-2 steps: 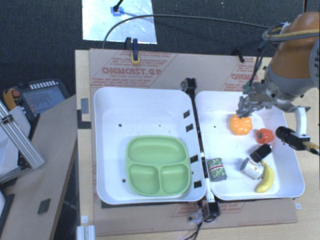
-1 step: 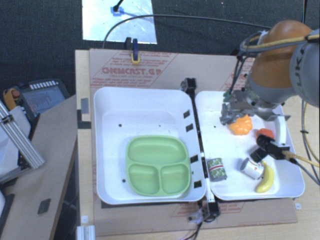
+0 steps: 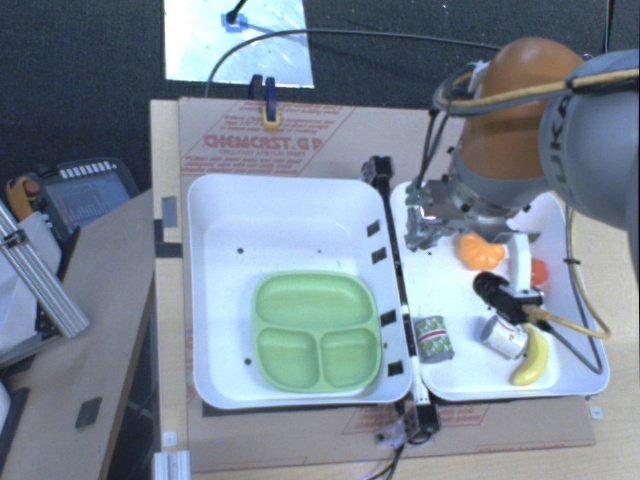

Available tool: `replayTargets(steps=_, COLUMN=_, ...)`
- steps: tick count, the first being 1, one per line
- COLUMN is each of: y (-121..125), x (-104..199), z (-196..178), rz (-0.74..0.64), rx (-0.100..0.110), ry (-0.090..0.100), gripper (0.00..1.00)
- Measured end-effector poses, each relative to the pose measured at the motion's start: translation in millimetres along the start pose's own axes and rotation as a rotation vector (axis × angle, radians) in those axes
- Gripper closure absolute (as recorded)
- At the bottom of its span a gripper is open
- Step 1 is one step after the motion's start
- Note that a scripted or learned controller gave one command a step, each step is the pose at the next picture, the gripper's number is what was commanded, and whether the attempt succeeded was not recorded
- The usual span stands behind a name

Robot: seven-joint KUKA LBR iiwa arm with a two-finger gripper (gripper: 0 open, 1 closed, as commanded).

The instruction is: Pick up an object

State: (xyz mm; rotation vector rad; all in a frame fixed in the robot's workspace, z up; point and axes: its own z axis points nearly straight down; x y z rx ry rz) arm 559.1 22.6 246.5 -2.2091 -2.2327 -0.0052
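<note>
1. The orange toy fruit (image 3: pixel 478 251) lies in the upper middle of the right bin (image 3: pixel 470 373) and is the loose object nearest the pincer (image 3: pixel 420 230).
2. The pincer hangs over the bin's 10 o'clock corner, just beside the fruit on its 9 o'clock side. Whether it is apart or together cannot be told from this slant.
3. A small red piece (image 3: pixel 540 270) sits at 3 o'clock of the fruit, partly hidden by robot parts.
4. At 5 o'clock of the fruit, a small white can (image 3: pixel 505 339) lies on its side, touching or nearly touching a yellow banana (image 3: pixel 531 359) at the bin's 4 o'clock edge.
5. A green-and-white packet (image 3: pixel 434 338) lies at 7 o'clock of the fruit, close to the wall shared with the left bin (image 3: pixel 290 203).
6. The grey arm with its orange band (image 3: pixel 515 98) covers the right bin's 12 to 2 o'clock area.
7. The left bin holds a green divided plate (image 3: pixel 300 313) toward its 6 o'clock side.
8. Both bins rest on a printed cardboard sheet (image 3: pixel 300 133) on the surface. A teach pendant (image 3: pixel 85 200) lies well apart at 9 o'clock.
</note>
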Motion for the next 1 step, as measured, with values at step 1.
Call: replayTargets(steps=1, y=-3.9, x=55.8, z=-2.8, rz=0.000, rx=0.001, ry=0.000, gripper=1.00)
